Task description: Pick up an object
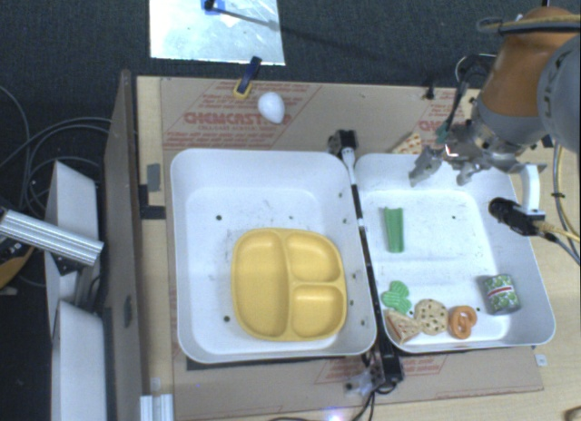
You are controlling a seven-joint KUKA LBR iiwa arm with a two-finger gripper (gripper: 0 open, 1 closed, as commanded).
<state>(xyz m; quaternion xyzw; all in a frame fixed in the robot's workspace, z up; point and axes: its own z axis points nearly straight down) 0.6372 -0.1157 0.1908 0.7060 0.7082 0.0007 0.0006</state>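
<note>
Dark carpet surrounds the desk (300,111), where we see two shallow white bins side by side. Our left white bin (209,183) carries a yellow plastic plate with three compartments (289,283) near its front edge. Our right white bin (536,310) has a green stick-shaped piece (393,229) near its centre, and along its front edge a green leaf-shaped toy (396,298), a tan wedge (405,326), a round cookie (430,316), a small pretzel (462,321) and a small green can (500,293). Our end effector (447,167) hangs over that bin's back edge, fingers spread apart, with nothing between them.
</note>
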